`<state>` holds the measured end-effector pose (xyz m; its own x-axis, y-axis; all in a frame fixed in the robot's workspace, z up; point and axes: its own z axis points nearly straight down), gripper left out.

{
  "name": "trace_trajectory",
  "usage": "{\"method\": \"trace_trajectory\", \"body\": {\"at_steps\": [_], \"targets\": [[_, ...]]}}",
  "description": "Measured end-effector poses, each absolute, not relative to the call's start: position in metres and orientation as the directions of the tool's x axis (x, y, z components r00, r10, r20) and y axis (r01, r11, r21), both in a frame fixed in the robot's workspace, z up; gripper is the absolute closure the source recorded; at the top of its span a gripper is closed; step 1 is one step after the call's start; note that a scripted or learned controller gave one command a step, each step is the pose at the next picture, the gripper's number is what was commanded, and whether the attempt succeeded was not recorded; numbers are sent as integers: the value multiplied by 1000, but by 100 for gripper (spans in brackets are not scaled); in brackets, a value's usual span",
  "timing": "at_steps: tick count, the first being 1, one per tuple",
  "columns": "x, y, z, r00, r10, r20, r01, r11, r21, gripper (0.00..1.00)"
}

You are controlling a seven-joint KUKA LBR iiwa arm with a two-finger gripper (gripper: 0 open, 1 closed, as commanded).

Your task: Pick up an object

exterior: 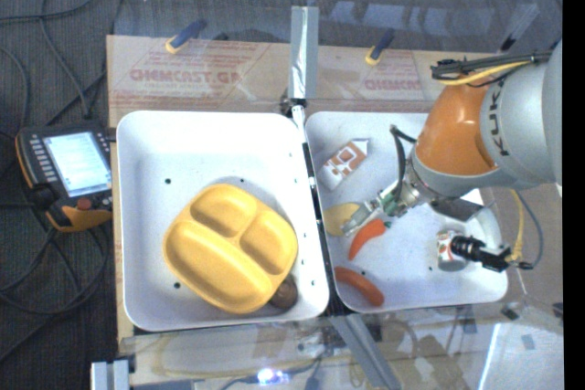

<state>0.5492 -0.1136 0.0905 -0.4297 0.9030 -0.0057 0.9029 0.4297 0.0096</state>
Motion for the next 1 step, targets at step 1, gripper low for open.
{"method": "trace_trajectory", "body": {"at_steps": [1], "targets": [[516,-114,91,-231,973,-7,973,231,18,0]]}}
